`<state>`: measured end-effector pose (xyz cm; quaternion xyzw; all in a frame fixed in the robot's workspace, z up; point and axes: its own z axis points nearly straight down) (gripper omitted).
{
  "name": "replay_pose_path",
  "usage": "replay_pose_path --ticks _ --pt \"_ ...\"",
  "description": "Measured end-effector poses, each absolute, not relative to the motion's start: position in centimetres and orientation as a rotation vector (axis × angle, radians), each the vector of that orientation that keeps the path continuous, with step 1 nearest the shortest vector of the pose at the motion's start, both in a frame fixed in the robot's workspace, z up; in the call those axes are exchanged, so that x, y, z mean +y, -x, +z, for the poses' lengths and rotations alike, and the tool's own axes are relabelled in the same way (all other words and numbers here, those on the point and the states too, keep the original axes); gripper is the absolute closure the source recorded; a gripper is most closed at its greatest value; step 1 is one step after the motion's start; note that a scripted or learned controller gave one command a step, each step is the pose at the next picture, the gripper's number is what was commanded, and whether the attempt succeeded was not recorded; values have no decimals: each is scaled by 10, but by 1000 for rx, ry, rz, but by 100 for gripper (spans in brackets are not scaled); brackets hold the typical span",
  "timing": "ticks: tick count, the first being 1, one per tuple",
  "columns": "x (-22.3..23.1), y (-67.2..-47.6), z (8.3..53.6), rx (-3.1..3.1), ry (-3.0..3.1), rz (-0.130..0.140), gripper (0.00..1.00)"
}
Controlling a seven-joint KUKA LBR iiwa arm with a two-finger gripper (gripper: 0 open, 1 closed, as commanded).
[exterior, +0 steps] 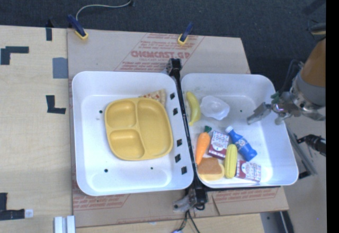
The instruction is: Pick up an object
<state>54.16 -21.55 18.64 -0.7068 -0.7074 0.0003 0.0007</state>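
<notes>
The right bin (pixel 275 173) holds several toy foods: a banana (pixel 192 107), a clear crumpled cup (pixel 214 107), a carrot (pixel 202 144), a blue bottle (pixel 241 143), a yellow corn cob (pixel 231 160), a bun (pixel 211 169) and two red-and-white packets (pixel 218 144). My gripper (pixel 268 115) hangs over that bin's right side, above bare white floor to the right of the cup and above the bottle. Its fingers (pixel 257 115) stand open and hold nothing.
In the left bin (pixel 85 173) lies a yellow divided plate (pixel 139 127), with a pizza slice (pixel 157 95) peeking out behind it. A black divider (pixel 180 121) runs between the bins. Yellow clamps (pixel 79 29) pin the cardboard at the back.
</notes>
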Motion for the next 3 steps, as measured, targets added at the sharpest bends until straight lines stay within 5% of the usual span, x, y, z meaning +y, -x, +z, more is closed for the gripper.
replay_pose_path --ticks 1,2,3 --pt "-159 -559 86 -2225 2221 -3 0" --pt "-160 -560 96 -2227 2225 -2 100" --pt "-62 -506 184 -2223 2217 1 100"
